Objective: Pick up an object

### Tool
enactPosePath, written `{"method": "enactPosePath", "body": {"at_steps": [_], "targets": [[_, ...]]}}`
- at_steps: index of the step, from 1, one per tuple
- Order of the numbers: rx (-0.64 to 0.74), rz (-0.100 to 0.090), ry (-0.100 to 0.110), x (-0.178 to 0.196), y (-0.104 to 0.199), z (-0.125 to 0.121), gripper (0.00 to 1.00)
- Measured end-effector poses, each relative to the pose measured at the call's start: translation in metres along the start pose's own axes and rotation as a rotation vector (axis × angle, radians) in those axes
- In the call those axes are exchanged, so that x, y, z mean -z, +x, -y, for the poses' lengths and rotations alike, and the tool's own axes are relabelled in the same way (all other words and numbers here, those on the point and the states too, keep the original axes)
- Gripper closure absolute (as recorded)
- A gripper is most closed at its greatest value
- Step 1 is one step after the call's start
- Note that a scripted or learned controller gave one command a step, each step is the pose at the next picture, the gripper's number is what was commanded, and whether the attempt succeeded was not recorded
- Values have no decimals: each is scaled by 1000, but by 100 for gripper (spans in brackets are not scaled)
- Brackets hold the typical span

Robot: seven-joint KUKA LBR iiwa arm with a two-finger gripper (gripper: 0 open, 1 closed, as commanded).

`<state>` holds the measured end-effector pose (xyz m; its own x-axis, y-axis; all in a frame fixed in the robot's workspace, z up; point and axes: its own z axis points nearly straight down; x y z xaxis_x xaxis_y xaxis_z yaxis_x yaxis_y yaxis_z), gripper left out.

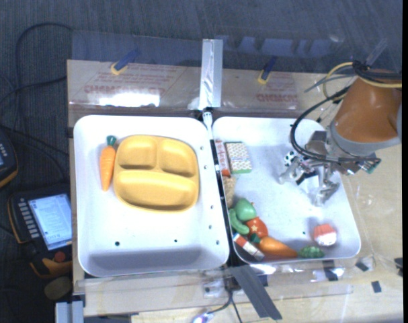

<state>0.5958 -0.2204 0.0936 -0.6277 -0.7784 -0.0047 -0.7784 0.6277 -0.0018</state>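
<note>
My gripper (pixel 308 182) hangs over the right part of the right bin (pixel 284 130), below the orange band of the arm (pixel 368 110). Its two metal fingers (pixel 290 174) stand apart and open, with only bare bin floor between them. A small black-and-white object (pixel 290 158) lies just left of the fingers, apart from them. A red-and-white toy (pixel 324 234) sits nearer the front right corner. A patterned box (pixel 238 157) lies at the bin's left side.
A green and red toy cluster (pixel 246 219) and an orange carrot (pixel 276 247) crowd the right bin's front left. The left bin (pixel 150 247) holds a yellow divided tray (pixel 156 171) and a second carrot (pixel 107 165). Cables (pixel 311 113) loop beside the arm.
</note>
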Motion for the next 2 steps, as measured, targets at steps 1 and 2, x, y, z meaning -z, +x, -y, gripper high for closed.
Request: {"method": "enactPosePath", "body": {"at_steps": [1, 2], "targets": [[-3, 6, 0, 9, -2, 0, 100], [257, 4, 17, -1, 21, -27, 100]]}}
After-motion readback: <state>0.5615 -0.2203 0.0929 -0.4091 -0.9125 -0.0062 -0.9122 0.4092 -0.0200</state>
